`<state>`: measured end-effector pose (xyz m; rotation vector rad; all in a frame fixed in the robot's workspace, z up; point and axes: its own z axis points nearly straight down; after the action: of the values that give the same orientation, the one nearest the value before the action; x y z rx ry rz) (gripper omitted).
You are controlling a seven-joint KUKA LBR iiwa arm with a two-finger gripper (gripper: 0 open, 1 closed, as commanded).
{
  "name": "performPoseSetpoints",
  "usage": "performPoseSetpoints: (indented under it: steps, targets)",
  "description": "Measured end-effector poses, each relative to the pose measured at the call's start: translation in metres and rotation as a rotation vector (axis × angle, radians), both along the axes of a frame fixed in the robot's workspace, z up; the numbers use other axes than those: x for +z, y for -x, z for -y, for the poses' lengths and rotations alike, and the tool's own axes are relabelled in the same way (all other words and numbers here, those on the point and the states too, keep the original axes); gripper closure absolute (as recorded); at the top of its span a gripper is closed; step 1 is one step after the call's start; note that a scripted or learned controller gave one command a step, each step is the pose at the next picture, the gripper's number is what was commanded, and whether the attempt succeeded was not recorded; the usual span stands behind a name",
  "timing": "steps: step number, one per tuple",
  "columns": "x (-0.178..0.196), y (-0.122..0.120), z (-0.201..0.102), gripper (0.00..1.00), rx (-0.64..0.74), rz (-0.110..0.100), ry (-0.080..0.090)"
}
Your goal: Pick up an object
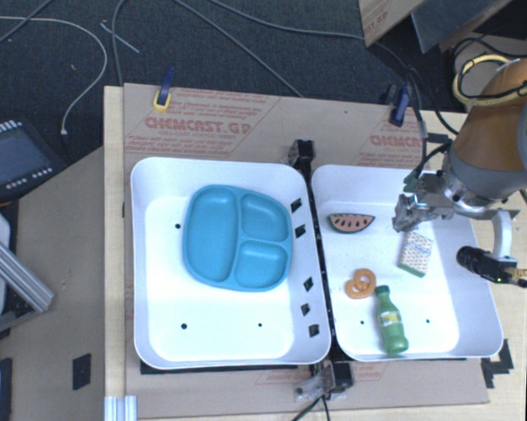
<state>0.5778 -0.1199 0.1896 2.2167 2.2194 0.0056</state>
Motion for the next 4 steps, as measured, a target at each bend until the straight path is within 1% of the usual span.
performPoseSetpoints:
  steps: [1, 2, 3, 4]
  targets:
    - [0.050, -0.002, 0.000, 1.00, 0.000, 0.001, 0.000]
    - [0.045, -0.006, -0.063, 1.00, 0.005, -0.007, -0.004]
    - [0.047, -0.010, -0.110, 1.00, 0.004, -0.005, -0.003]
    - [0.039, 0.006, -0.164, 1.00, 0.004, -0.010, -0.003]
